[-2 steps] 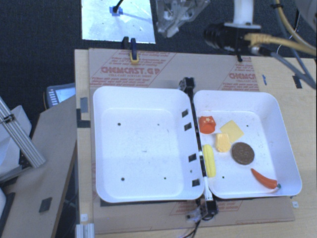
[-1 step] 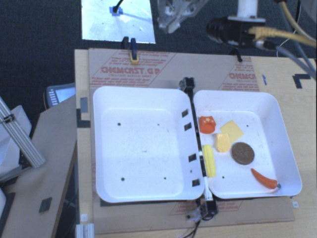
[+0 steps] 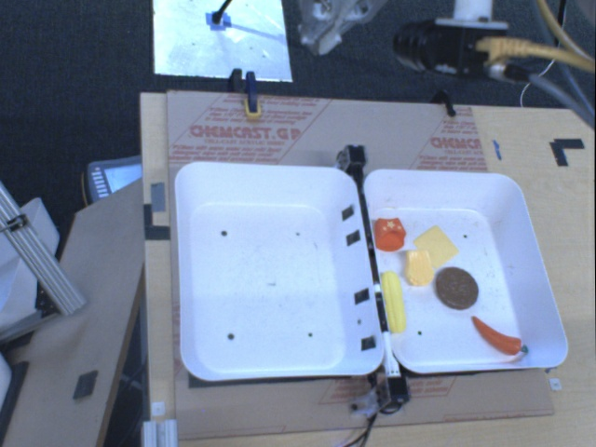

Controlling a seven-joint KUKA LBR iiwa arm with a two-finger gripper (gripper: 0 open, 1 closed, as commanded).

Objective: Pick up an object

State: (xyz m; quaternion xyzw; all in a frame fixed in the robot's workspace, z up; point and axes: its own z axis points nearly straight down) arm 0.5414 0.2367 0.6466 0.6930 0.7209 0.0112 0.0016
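Two shallow white plastic bins side by side on the bench. Left bin (image 3: 270, 268): low and to the left of the jaws, well apart. Right bin (image 3: 521, 203): below and right of the jaws, also well apart; holds all six loose items.

Grey two-finger gripper (image 3: 332, 15): hangs beyond the far edge of the bench, over dark floor, blurred. Jaws apart or together: cannot tell. Nothing visibly held.

Contents of the right bin, all far below the jaws:
- brown round flat disc (image 3: 456, 288), right of bin centre
- long yellow corn-like piece (image 3: 394, 303), along the wall nearest the left bin
- pale yellow flat wedge (image 3: 436, 245), nearer the jaws than the disc
- red chilli-shaped piece (image 3: 496, 336), farthest from the jaws, at the near rim
- orange-red chunky piece (image 3: 389, 234), closest to the jaws of the lot
- small yellow block (image 3: 419, 268), just beside the disc and touching the wedge's corner

Progress, as judged: nothing picked. Left to do: choose an item, travel over the right bin, descend, close, lift.
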